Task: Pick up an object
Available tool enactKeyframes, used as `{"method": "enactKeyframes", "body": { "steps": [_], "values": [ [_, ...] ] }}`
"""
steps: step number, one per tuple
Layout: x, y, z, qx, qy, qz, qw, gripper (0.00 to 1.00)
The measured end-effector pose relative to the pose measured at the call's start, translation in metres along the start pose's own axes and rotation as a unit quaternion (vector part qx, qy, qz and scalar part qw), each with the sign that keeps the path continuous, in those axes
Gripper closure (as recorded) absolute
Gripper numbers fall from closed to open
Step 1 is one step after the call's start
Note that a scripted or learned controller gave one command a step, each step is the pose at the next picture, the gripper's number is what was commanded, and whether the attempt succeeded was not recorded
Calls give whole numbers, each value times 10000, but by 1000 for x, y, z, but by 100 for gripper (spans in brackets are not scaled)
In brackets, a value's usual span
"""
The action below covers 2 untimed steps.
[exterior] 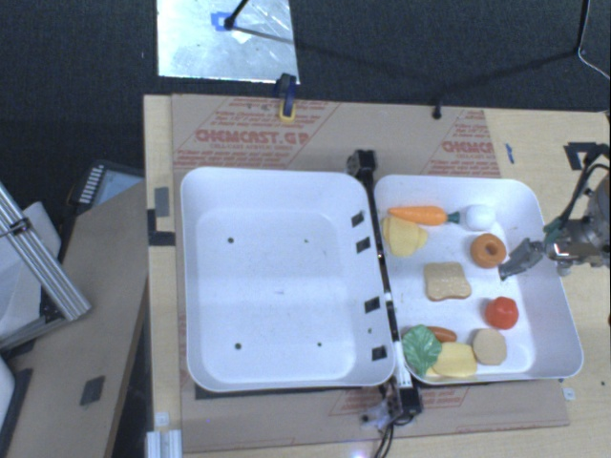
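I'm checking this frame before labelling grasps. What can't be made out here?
- Hand: small and blurred at the right bin's rim in the camera view; its finger state is unreadable.
- Arm: cut off by the right edge.
- Reddish piece: partly covered by the green leaf.
- Yellow item: overlapped by that leaf.

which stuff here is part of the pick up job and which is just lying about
For the job:
end effector
right bin
carrot
doughnut
slice of bread
tomato
lettuce leaf

Lying about:
left bin
metal sheet
clamp
cardboard
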State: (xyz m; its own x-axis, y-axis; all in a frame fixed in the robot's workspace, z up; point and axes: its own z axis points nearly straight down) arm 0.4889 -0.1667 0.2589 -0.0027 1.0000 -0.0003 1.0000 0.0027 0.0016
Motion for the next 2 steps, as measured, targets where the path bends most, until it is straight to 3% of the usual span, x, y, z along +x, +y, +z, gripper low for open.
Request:
{"method": "enactKeyframes", "body": {
  "steps": [1,2],
  "values": [
    [50,-6,146,76,32,-19,10000,0],
    [76,50,161,-14,4,-30,10000,0]
  ]
}}
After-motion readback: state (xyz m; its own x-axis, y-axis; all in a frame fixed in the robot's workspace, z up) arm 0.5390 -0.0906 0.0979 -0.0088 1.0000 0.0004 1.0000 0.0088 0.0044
